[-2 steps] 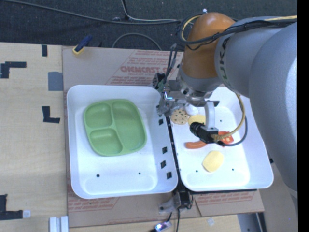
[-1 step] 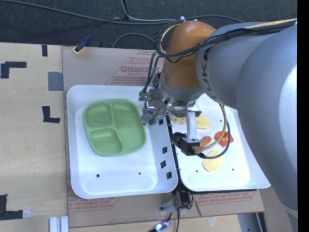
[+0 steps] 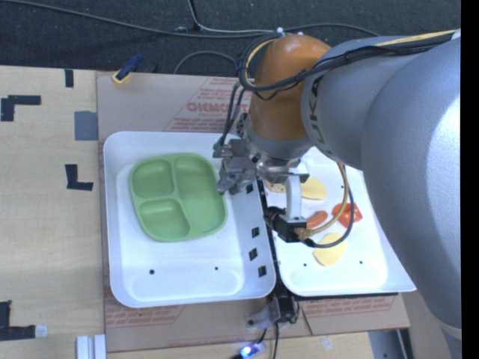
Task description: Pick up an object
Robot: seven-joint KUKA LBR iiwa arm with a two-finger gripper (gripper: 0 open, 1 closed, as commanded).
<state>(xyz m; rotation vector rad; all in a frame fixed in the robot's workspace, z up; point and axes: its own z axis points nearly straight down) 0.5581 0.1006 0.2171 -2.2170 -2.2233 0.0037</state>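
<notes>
Plainly, the trouble lay in where the hand (image 3: 235,172) hung: right above the wall where the left bin (image 3: 120,275) and the right bin (image 3: 374,279) met, at the right rim of the green plate (image 3: 178,197). Whether the hand was spread or pressed together could not be told, since the wrist above hid that. Nothing could be seen held in it.

A drop from there could have struck the bin wall instead of the plate. If it did catch the rim, the low, smooth lip would probably have slipped free, or the plate would have tipped and scraped along the bin floor. A grip so far off centre would also likely have let the plate swing.

The plate lay flat in the back half of the left bin. It was pale green, glossy and shallow, a rounded square with three hollows. A yellow piece (image 3: 330,255) and a red piece (image 3: 349,214) lay in the right bin, near the arm.
</notes>
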